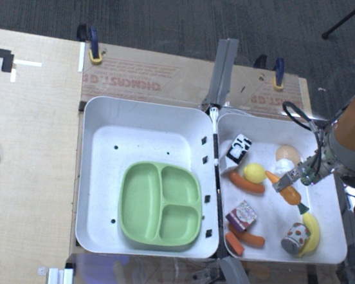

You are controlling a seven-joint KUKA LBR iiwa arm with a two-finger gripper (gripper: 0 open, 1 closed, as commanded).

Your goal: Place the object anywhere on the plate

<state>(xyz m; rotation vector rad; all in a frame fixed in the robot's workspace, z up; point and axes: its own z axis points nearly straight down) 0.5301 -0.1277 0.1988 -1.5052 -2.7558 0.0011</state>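
The light green divided plate [139,199] lies in the left bin [97,160] with nothing on it. My gripper [289,180] hangs low in the right bin [339,221], reaching in from the right. It is directly over the upper end of an orange carrot [291,197], whose green top points to the lower right. A yellow lemon [254,173] lies just left of the gripper. The arm hides where the gripper meets the carrot.
The right bin also holds a black-and-white box [239,148], an orange sausage [248,184], a pink box [242,215], a second sausage [252,239], a small can [294,238], a banana [311,232] and a pale egg-like object [286,152]. A metal divider [223,79] separates the bins.
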